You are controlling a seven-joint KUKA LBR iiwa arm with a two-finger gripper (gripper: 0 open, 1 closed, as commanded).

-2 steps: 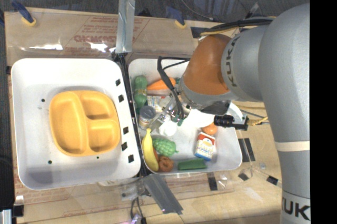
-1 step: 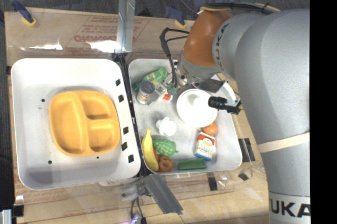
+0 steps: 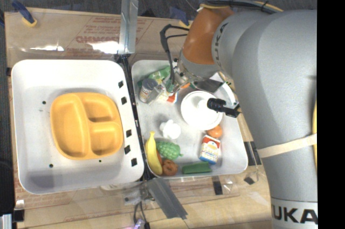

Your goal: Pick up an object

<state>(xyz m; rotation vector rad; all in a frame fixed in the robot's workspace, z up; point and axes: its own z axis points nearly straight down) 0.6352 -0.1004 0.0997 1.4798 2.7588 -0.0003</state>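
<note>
**Claw at the far corner of the right bin, can and green packet just beside it**

Claw (image 3: 177,80) sits low in the far corner of the right bin (image 3: 188,140), on the side nearest the left bin (image 3: 32,88), under the arm's orange band (image 3: 205,34). The wrist and dark cabling cover it, so it is not possible to tell whether it is open or closed, or whether anything is held; nothing can be seen in its grasp.

The coming move turns on what lies toward the view's left of the claw. A green packet (image 3: 160,73) lies just beside it against the bin's far wall. A tin can (image 3: 148,91) lies a little nearer the camera, close to the wall between the bins and tilted, its long axis slanting across the bin. A small orange-red scrap (image 3: 172,96) lies just below the claw. Whether the claw touches any of these cannot be told.

These three look like the likeliest targets, being nearest. The can's rounded side and the close walls could let it roll or jam against the corner.

The other things are well apart, along the bin's near edge: a banana (image 3: 152,153), a red and white carton (image 3: 210,148) and a green stick-shaped piece (image 3: 197,168). A yellow divided tray (image 3: 86,125) lies alone in the left bin.
</note>
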